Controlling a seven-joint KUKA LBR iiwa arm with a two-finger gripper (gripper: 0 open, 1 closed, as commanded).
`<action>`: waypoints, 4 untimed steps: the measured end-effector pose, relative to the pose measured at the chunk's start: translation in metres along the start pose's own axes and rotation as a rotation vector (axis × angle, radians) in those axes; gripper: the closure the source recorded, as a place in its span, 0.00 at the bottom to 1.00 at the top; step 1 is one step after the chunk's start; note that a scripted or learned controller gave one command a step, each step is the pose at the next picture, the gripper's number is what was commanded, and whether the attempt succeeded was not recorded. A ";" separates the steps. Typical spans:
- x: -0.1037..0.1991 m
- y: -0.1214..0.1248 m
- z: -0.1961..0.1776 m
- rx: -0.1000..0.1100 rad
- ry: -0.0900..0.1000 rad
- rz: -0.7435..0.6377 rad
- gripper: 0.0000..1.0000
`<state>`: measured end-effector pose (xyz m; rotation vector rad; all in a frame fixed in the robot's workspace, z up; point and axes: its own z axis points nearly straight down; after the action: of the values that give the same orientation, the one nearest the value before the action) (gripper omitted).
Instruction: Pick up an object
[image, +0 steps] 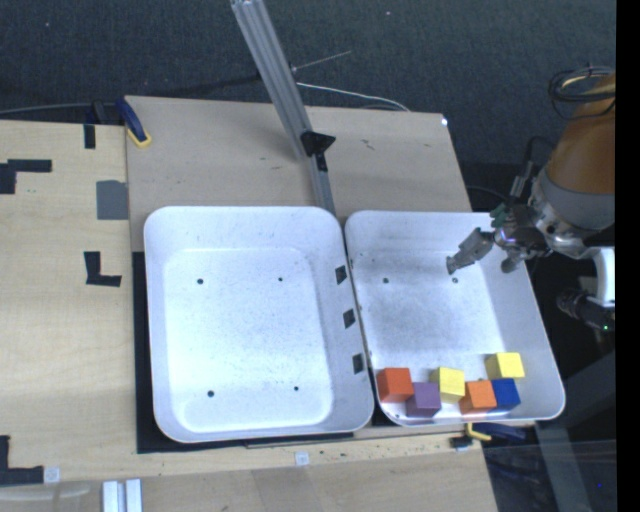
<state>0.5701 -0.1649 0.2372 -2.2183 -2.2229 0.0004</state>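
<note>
The blocks (452, 388) lie huddled against the right bin's (420, 300) near wall, well away from the claw (482, 250) poised above that bin's far end, nothing in it; whether it is apart or together cannot be told. They look small, rigid and light. The yellow block (507, 364), standing slightly clear, probably offers flat opposite faces to pinch.

One camera sits high over the bench (250, 150) and looks down at a slant. It is far enough away to see both white bins whole. The left bin (160, 330) fills the middle of the frame, and the right bin (520, 310) sits toward the lower right. The far edge of the bench is near the top of the frame. The arm (580, 170) comes in at the right edge.
</note>
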 end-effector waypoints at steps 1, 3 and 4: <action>0.034 0.003 0.041 0.004 0.000 -0.002 0.00; 0.074 0.041 0.125 0.004 -0.002 -0.001 0.00; 0.090 0.039 0.040 -0.008 -0.001 -0.001 0.00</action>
<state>0.6091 -0.0751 0.1969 -2.2211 -2.2286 -0.0073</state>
